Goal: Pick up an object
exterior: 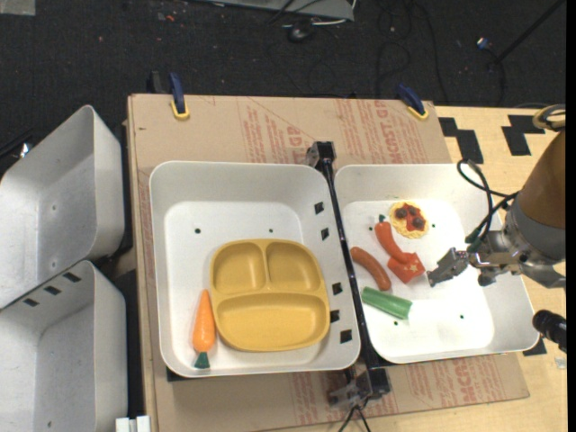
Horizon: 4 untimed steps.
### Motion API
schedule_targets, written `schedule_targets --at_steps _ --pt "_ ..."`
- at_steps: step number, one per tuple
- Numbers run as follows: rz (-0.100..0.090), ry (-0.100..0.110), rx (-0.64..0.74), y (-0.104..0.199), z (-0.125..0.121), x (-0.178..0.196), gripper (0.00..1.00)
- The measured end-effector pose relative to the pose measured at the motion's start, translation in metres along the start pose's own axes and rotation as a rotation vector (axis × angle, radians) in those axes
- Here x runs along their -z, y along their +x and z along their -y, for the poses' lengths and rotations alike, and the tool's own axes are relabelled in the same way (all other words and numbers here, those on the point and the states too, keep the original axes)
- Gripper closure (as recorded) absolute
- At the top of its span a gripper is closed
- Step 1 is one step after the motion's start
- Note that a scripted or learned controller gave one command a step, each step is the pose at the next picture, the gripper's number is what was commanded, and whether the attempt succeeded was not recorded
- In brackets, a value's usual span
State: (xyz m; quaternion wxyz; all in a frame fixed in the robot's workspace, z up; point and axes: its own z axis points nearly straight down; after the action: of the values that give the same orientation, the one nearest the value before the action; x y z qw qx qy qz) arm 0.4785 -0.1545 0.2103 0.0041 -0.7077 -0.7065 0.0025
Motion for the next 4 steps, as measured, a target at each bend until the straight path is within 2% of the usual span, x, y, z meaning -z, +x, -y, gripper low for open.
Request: schedule_targets --at_steps 1,2,3,4 --pt "0.002 -0.008 0.002 0.0 -0.002 0.003 0.0" --pt "0.0 -0.003 0.001 0.009 -0.002 -0.057 0.0" --pt "0.001 -0.005 0.0 0.006 -0.004 -0.1 0.0" --pt "0.002 -0.011 0.0 0.005 -0.006 -0.116 0.0"
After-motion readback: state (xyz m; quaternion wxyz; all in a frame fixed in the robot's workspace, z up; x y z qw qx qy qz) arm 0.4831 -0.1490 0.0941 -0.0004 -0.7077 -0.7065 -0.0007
